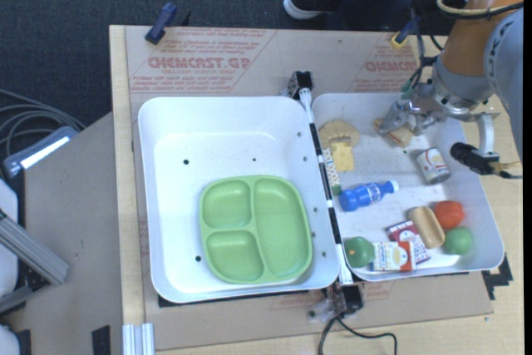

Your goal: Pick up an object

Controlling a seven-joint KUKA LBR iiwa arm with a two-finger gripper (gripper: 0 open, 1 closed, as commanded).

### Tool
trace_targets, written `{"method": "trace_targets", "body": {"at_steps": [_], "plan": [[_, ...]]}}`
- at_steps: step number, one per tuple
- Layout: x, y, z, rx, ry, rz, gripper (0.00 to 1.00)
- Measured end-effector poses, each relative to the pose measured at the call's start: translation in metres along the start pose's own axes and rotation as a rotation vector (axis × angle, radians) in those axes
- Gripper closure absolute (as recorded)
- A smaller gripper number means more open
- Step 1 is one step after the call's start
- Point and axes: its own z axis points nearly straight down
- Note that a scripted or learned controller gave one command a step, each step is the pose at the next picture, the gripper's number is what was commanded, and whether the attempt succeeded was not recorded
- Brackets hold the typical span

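Note:
My gripper [406, 117] is low over the far part of the right bin [490, 222], under the grey wrist and its orange band. A small tan piece [392, 128] lies right at the gripper's tip, touching or nearly so; whether it is held cannot be told. Close by are a tan cookie [338, 131], a yellow cracker [342, 156] and a small can [431, 165]. A blue bottle [366, 194] lies on its side mid-bin.
The near end of the right bin holds a hot dog [426, 226], a red tomato [450, 213], a green apple [459, 242], a green fruit [358, 249] and a juice carton [391, 256]. The left bin [166, 129] holds a green divided plate [254, 229].

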Motion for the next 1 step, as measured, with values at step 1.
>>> {"method": "trace_targets", "body": {"at_steps": [1], "plan": [[0.0707, 0.002, -0.0614, -0.01, 0.001, -0.001, 1.0]]}}
